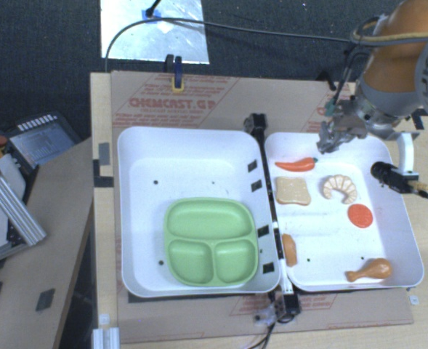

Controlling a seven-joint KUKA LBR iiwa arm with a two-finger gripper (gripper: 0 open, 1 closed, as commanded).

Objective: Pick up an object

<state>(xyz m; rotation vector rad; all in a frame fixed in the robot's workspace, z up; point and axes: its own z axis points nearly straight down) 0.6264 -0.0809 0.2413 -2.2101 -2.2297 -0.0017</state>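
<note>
The right bin [410, 249] holds several toy foods: a red chili pepper [295, 165], a slice of bread [293, 191], a croissant [340, 187], a red tomato slice [360, 215], a chicken drumstick [370, 270] and an orange piece [289, 249] by the left wall. My gripper [328, 142] hangs over the far part of this bin, just right of and above the chili pepper's tip. I see nothing between its fingers.
The left bin [137, 195] contains a green divided plate [210, 240]. A black clamp [257, 124] sits at the far joint between the bins. A black fitting [388, 174] on the arm overhangs the right bin's right side. A cable [272, 31] runs across behind.
</note>
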